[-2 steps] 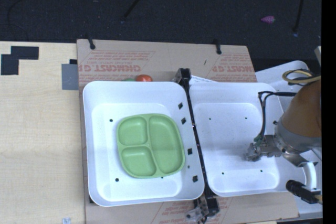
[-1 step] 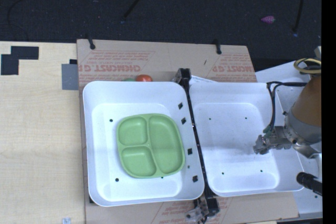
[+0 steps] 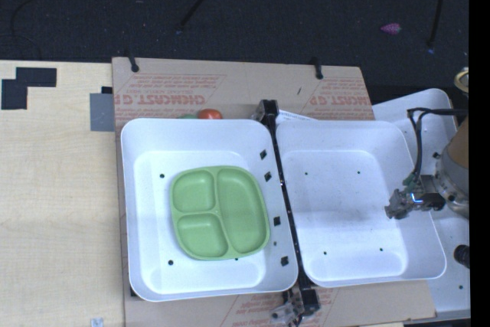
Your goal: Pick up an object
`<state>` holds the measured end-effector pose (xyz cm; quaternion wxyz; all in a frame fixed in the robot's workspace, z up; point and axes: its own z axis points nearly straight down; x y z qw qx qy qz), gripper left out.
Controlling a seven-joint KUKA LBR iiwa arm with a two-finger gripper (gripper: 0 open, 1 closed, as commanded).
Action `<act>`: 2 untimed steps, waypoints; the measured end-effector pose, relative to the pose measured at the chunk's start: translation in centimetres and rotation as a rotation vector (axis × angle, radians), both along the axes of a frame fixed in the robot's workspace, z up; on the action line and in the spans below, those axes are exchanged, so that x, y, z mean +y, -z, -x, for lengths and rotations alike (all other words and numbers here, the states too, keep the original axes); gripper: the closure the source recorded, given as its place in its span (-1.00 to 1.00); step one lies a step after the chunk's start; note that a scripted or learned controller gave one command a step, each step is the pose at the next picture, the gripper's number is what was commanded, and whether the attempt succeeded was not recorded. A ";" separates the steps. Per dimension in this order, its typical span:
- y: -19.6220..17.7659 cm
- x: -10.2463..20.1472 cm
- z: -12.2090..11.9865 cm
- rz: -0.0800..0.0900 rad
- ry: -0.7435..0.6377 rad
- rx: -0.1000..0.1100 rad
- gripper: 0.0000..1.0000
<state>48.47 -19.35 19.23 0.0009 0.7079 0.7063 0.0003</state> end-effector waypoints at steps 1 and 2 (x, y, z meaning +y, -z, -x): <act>-6.0 0.6 0.2 0.000 -0.004 -0.002 1.00; -5.6 4.9 -2.3 -0.003 -0.007 0.003 1.00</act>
